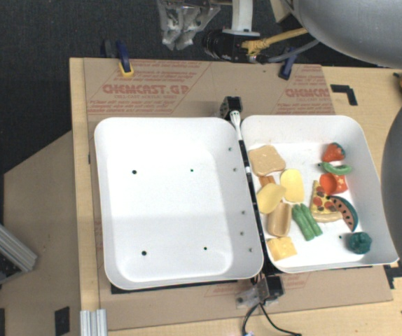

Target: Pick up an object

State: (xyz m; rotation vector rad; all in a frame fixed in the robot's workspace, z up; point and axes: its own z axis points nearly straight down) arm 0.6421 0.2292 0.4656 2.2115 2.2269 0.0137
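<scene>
Toy food (306, 200) crowds the right bin (295, 128) (bread, vegetables); arm (362, 12) overhead

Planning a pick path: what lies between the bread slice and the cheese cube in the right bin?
In the camera view, between bread slice and cheese cube lie two yellow chips and a tan piece.

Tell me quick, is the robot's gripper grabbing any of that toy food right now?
Gripper: cannot be told. The toy food, such as the bread slice, lies in the right bin, with nothing gripping it.
</scene>
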